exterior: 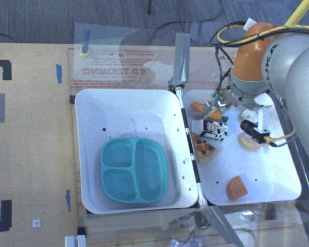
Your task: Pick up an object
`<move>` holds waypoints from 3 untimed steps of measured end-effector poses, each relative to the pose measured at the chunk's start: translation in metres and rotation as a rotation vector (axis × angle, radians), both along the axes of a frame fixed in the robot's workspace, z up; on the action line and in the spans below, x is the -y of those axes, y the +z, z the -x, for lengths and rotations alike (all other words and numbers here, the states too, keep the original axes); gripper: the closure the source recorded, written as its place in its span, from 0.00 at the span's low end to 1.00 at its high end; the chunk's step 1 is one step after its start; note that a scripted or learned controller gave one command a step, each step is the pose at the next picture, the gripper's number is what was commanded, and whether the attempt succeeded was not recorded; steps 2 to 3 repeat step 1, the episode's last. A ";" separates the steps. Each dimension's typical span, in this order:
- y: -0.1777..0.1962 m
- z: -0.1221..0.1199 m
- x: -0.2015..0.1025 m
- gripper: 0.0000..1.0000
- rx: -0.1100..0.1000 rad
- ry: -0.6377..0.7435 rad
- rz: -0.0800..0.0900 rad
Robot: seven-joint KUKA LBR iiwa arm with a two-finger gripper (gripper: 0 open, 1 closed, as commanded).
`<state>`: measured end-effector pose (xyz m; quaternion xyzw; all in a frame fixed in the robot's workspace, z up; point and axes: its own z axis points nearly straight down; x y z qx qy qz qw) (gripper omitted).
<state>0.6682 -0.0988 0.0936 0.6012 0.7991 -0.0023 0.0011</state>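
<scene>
arm (277,50): grey w/ orange band, reaches in from right, wrist over far part of right bin (277,181).
gripper (216,105): low at far-left corner of right bin, just above the toys – can't tell how far open it is, and nothing visibly held.
targets: small toys clustered in right bin, far-left area.
orange piece (198,107): just left of gripper tip, near bin wall; looks like light hard plastic, small – prob. easy to pinch across its narrow side.
black-white block (215,129): just near of gripper, boxy, looks stiff and light; flat sides give good grip faces.
pizza slice (203,147): flat toy by left wall – thin, lies low, likely hard to get under; wall crowds it.
waffle piece (237,188): orange, alone at near side, well apart from rest – clear approach, take by opposite edges.
pale round thing (250,142): right of the block, partly under cable; unclear what it is.
left bin (92,107): holds teal divided plate (134,170) – wide, smooth, prob. slippery; poor pick.
</scene>
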 end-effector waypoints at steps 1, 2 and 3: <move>0.118 0.004 -0.035 1.00 0.001 0.070 -0.004; 0.118 0.004 -0.035 1.00 0.001 0.070 -0.004; 0.118 0.004 -0.035 1.00 0.001 0.070 -0.004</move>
